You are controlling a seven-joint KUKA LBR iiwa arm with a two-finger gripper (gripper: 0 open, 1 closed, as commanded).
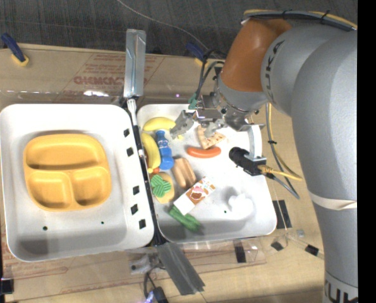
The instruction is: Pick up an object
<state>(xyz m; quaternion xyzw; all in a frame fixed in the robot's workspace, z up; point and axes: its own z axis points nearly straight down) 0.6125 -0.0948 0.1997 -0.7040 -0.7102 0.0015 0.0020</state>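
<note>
1. Camera view, biggest item first: the grey KUKA arm (314, 106) fills the right side, its orange band (254, 55) sitting above the wrist and over the right bin's far edge.
2. Left white bin (23, 232) holds a yellow sectioned tray (66, 170), three compartments, lying flat and roughly centred.
3. Right white bin (254, 213) holds the clutter, mostly packed along its left wall.
4. Gripper (197, 124) hangs over the far part of the right bin, near the banana and just above the orange carrot-like piece. Finger opening: cannot tell, and nothing visibly sits between the fingers.
5. Black cylindrical part (246, 160) sticks out just right of the gripper; whether it's arm hardware or a loose object, unclear.
6. Yellow banana (151, 136) curves along the bin's left wall, far corner.
7. Blue bottle (163, 151) lies touching the banana's inner side.
8. Hot-dog-like toy (183, 172) lies just beside the bottle, toward bin centre.
9. Small carton with red and white print (196, 196) lies tilted, near-side of the hot dog.
10. Orange carrot-like piece (203, 151) lies flat below the gripper, apart from the hot dog.
11. Green and yellow round item (162, 186) is against the left wall.
12. Green strip-shaped piece (184, 219) is at the near edge.
</note>
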